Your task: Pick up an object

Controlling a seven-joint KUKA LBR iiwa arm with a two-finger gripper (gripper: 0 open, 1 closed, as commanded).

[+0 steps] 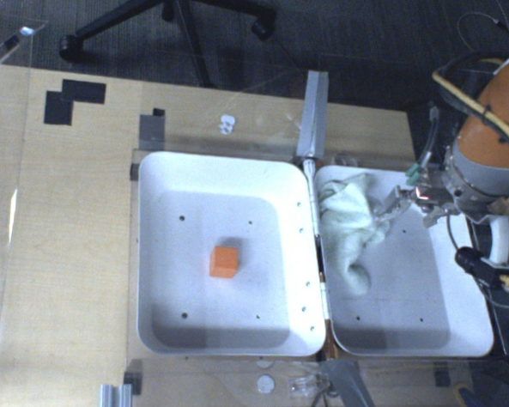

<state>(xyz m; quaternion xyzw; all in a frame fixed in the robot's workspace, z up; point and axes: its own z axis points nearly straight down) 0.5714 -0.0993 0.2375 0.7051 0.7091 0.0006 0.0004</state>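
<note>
Arm: grey KUKA with orange band, upper right of frame, wrist hanging over the upper right part of the right bin [466, 336].
Gripper: gripper [390, 208] reaches leftward toward the crumpled white cloth [348, 226]; thin fingers seem to end at or just beside the cloth's right edge.
Finger state: cannot tell; tips are small and blur into the pale cloth, so whether they stand apart, together or pinch fabric is unreadable.
Cloth: bunched in the upper left of the right bin, against the divider wall, a tail trailing down toward mid-bin.
Other candidate: orange cube [224, 262], alone near the middle of the left bin [157, 321], well apart from the gripper.
Step in hand (judgement): closing in on the cloth, nearest object to the tips; no grasp confirmed.
How to do it well (judgement): aim for a raised fold, not the flat hem; go deep enough that both fingers bracket fabric; close fully before lifting; lift straight up.
Risks (judgement): thin fabric may slip out; the divider wall beside the cloth limits finger room on that side; trailing tail may drag along the bin floor.
</note>
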